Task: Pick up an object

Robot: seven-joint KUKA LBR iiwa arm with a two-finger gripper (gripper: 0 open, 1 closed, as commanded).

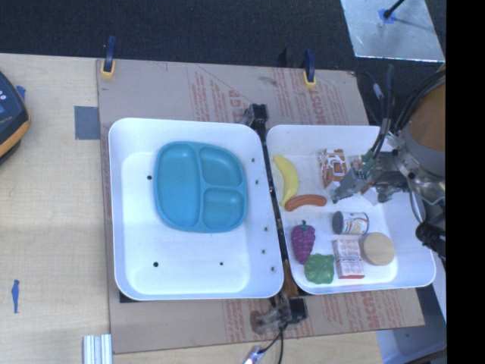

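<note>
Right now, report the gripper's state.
Gripper: over the right bin, above the can; nothing seen held; open or shut cannot be told.

Setting: robotics lab test station, not a home or kitchen. Evidence: light wood surface covered by a sheet of printed cardboard, held at its far edge by two blue-and-yellow clamps. Two shallow white bins sit side by side on the cardboard, joined along the seam by small black fixtures. Grey tape patch stuck to the wood. Cable bundle runs along the arm at the right. Bin contents are toy food: plastic banana, grapes, sausage. Dark carpet beyond the surface. A yellow-edged device lies at the left edge.
</note>
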